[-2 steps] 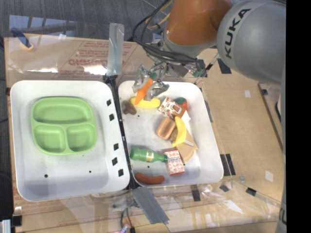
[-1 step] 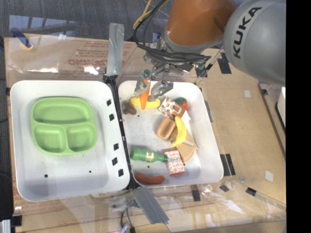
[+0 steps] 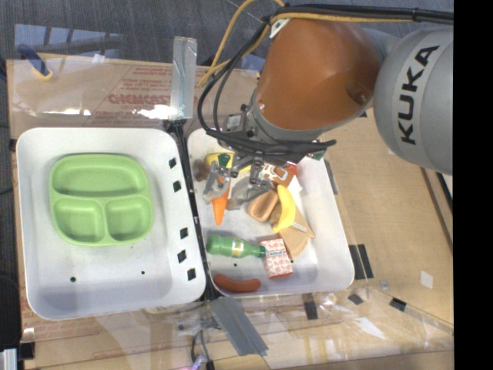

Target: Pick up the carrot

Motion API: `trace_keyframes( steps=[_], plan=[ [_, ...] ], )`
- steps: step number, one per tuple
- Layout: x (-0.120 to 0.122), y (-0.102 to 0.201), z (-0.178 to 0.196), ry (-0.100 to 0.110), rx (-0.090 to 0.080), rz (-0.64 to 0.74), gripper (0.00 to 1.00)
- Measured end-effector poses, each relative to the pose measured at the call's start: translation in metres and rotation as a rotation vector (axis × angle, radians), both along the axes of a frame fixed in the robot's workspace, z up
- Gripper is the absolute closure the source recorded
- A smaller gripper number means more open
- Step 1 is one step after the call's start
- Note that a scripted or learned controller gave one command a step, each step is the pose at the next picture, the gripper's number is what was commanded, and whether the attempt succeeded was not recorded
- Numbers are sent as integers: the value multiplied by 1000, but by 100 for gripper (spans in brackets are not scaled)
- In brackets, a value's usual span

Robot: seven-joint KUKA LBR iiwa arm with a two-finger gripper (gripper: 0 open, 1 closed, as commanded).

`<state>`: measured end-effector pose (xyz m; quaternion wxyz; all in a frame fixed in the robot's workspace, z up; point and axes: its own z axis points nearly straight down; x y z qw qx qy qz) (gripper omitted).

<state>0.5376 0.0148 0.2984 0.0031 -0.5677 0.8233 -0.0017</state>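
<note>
1. Over on the left, the left bin holds a green divided plate and nothing that bears on the job.
2. Across the central rim, near the left wall of the right bin, lies the carrot, a small orange wedge with its tip pointing toward the near edge.
3. Just above and beside it hangs the claw, its metal fingers low among the clutter; whether they are wide or narrow I cannot tell, and nothing shows the carrot between them.
4. Risk, as I judge it: the carrot sits close to the bin wall, so a finger could land on the rim or push the carrot aside instead of straddling it.
5. A second risk: the tapered shape could squirt out of a closing grip.
6. Below the carrot lie a green bottle and a sausage, near but not touching it.
7. Farther right, a bread roll, a banana and a small red carton crowd the bin's middle; the roll is close enough to be grabbed by mistake.
8. Rightmost, the arm's orange band overhangs the bin's far end and hides what sits there.
</note>
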Motion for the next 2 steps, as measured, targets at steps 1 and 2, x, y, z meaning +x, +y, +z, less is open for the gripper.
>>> trace_keyframes(
  steps=[1, 2],
  plan=[
    [-61, 10, -42, 10, 0, 235, 100],
    [-47, -10, -37, 2, -1, 535, 100]
  ],
)
